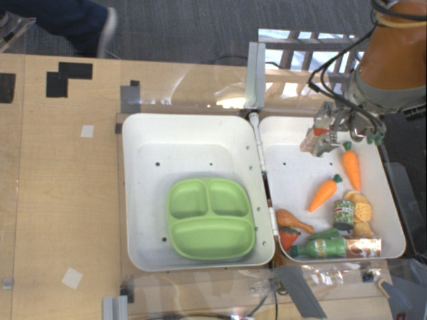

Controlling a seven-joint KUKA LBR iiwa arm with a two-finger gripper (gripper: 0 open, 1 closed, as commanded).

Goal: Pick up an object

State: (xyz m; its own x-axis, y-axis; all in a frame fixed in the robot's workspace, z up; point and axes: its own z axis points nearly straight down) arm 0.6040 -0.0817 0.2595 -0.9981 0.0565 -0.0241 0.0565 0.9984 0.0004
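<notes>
My gripper [325, 139] hangs low over the far part of the right bin [290, 162], under the orange band of the arm [400, 35]. A small red-orange patch shows at the gripper's head; I cannot tell what it is. Just right of the gripper lies an orange carrot [351, 169] with its green top toward it. A second carrot [323, 193] lies slanted nearer the bin's middle. Toward the front sit a small green can [343, 213], a tan waffle-like piece [362, 213] and a green bottle [328, 247] on its side.
An orange-brown piece [294, 220] and a red piece [288, 237] lie at the right bin's front left corner. The left bin [153, 159] holds a green divided plate [210, 219]. A metal post [253, 79] stands behind the wall between the bins.
</notes>
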